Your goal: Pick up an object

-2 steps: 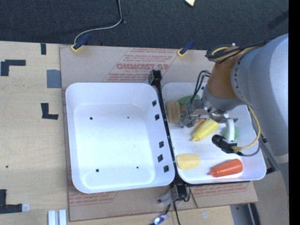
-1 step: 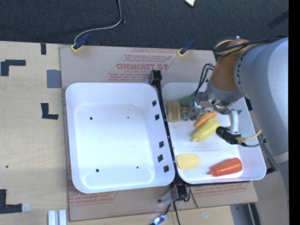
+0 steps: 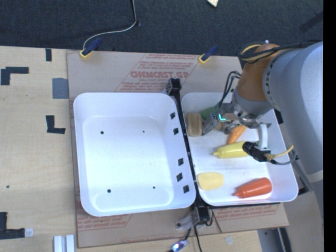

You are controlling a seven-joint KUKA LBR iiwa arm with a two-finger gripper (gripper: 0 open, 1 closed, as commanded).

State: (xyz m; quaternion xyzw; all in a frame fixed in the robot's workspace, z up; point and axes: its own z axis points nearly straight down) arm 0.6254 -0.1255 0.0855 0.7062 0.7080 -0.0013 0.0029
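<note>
Your arm (image 3: 283, 83) reaches in from the right over the right bin (image 3: 283, 193), with the gripper (image 3: 223, 117) low near the bin's upper left. You cannot tell how the jaws stand; the wrist hides them. A tan block (image 3: 195, 124) lies just left of the gripper, a small orange piece (image 3: 236, 134) just below and right of it. Further down lie a yellow bottle (image 3: 231, 151), a pale yellow disc (image 3: 210, 181) and a red-orange carrot (image 3: 253, 188). The left bin (image 3: 84, 109) sits alongside.

robotics lab | clamped cardboard bench (image 3: 157, 72) | white bins (image 3: 84, 140) | loose cable (image 3: 131, 14)
</note>
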